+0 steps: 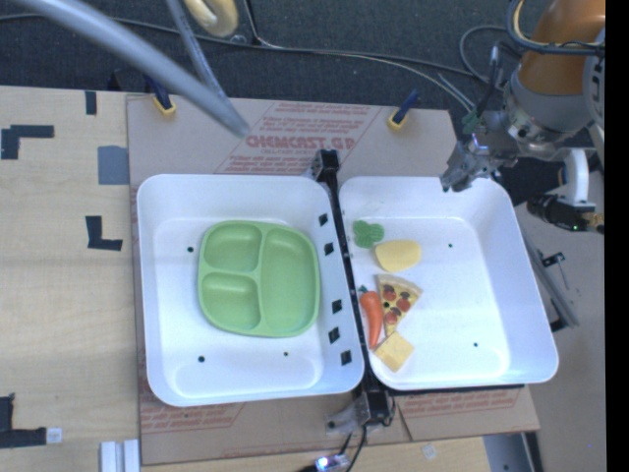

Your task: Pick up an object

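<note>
In the right bin (511, 293), toy foods lie along its left side: a green leafy piece (368, 232), a pale yellow piece (397, 256), a pizza slice (398, 296), an orange carrot (371, 319) and a yellow cheese wedge (395, 351). My gripper (460, 173) hangs over the bin's far right corner, well apart from the foods and above them. Nothing shows between its tips.
The left bin (167, 264) holds a green divided plate (259, 277). A black divider (334, 254) runs between the bins. Grey poles (147, 47) cross the upper left. Cables trail behind the bins on the dark floor.
</note>
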Robot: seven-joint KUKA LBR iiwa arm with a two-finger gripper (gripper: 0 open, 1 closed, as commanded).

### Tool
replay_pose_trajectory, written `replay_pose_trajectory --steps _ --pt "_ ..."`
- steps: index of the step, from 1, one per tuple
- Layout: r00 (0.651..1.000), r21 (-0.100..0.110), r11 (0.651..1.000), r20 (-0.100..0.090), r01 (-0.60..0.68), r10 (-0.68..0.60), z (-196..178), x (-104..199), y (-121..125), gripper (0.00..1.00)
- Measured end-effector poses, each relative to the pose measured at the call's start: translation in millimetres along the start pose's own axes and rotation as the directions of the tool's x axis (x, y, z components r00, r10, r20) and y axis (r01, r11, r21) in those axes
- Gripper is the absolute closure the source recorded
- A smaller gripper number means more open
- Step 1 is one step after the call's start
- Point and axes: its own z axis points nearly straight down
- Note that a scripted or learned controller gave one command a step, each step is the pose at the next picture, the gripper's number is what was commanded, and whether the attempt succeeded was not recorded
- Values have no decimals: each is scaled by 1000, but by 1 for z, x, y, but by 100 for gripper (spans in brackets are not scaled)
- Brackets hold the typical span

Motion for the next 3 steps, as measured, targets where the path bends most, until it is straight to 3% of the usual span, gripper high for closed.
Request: replay_pose_trajectory --steps 3 --pt "1000 -1 1000 1 1 -1 37 159 26 100"
